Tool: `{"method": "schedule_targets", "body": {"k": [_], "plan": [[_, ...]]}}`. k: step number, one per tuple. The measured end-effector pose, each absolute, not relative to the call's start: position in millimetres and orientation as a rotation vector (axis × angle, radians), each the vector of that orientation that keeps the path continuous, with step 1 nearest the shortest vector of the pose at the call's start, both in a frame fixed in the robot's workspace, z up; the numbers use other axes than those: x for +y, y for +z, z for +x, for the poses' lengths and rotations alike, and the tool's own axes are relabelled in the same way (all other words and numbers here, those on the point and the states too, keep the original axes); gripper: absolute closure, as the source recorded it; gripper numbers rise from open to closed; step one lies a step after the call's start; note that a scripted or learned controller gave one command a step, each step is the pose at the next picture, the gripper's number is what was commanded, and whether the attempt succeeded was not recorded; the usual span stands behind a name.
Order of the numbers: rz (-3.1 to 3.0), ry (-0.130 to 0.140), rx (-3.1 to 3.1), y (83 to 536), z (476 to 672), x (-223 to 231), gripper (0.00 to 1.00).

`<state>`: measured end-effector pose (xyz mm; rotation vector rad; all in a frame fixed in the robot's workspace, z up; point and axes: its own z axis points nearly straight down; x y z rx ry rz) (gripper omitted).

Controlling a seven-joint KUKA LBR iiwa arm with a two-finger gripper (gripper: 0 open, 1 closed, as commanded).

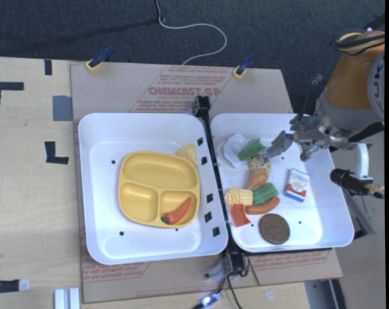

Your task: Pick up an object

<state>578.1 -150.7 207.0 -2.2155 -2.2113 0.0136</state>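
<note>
The arm reaches in from the right, its orange band [353,76] high at the frame's right side, and the tool [276,148] hangs over the upper part of the right bin [330,237]. Its dark fingers point left and down toward a green piece [250,150] and a tan, speckled block [258,165]; from this slanted view I cannot tell whether the tool is released or clenched, and nothing can be made out between its tips.

The right bin carries the pile of toy food. A crumpled white piece [233,148] lies just left of the green piece. Below the tan block sit an orange roll [257,179], a second green item [266,192], a yellow corn cob [239,197], a sausage [264,206] and a red piece [239,216]. A brown round disc [274,228] rests near the front rim, and a small white carton [297,185] with red and blue marks lies apart on the right.

The left bin [98,172] holds a yellow divided tray [146,182] with a red pepper [179,211] in its lower right compartment. A pale yellow wedge [188,152] touches the tray's upper right edge.

Both bins stand on cardboard [181,89] on the counter [27,205].
</note>
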Motion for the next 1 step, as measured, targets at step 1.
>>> {"method": "schedule_targets", "body": {"k": [1], "plan": [[-2.220,0.002,-2.222,213.8,581.0,-150.6,0.00]]}}
